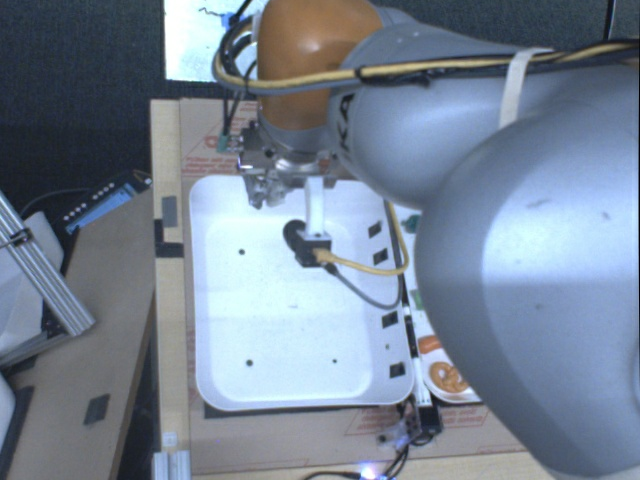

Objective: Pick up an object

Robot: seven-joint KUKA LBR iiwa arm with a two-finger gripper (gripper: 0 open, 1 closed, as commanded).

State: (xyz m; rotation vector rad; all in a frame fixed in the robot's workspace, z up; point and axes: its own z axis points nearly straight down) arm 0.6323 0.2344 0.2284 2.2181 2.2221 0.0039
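Observation:
My gripper [262,190] hangs over the far part of the left white bin [230,368], close to its back wall. The arm's grey body and orange band cover it from above, and I see nothing between its tips. In the visible sliver of the right bin [470,398], beside the divider, lie a small orange piece [429,345] and a tan pretzel-shaped piece [447,376]. Both sit well to the right of and nearer than the gripper. The arm hides most of the right bin.
The bins rest on a cardboard sheet [170,268] on the bench. Black clips [388,320] line the wall between the bins. An aluminium rail [40,278] and a blue-edged strip [100,200] lie off to the left, outside the bins.

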